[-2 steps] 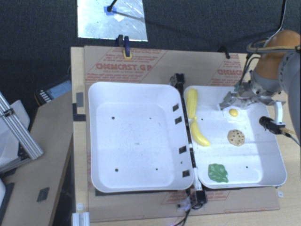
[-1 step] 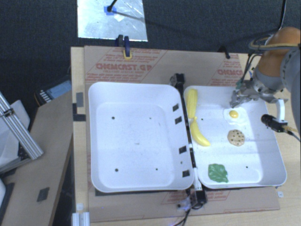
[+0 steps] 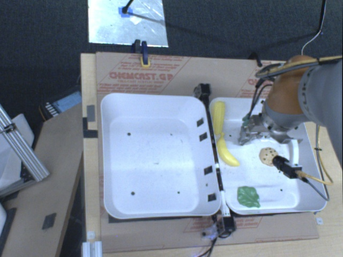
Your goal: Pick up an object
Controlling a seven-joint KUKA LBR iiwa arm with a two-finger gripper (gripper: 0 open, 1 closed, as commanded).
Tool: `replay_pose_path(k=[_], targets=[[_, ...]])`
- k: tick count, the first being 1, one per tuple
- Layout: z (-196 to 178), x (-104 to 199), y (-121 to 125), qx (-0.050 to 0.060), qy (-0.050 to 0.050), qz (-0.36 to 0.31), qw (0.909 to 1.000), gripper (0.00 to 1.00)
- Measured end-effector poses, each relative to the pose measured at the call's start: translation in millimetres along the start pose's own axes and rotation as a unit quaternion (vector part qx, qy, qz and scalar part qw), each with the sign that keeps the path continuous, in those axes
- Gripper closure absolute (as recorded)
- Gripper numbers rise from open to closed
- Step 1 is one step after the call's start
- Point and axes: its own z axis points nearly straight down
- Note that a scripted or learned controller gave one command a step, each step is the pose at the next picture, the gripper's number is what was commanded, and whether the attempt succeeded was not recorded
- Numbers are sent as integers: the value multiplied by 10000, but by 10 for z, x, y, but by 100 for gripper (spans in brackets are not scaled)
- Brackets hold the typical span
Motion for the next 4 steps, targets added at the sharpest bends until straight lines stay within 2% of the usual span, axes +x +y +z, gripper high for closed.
replay_pose_path(k=[1,4], targets=[[-125,-57,35,-48,-27,28,10000,100],[-445,-55,59,-84,-30,34,10000,100]])
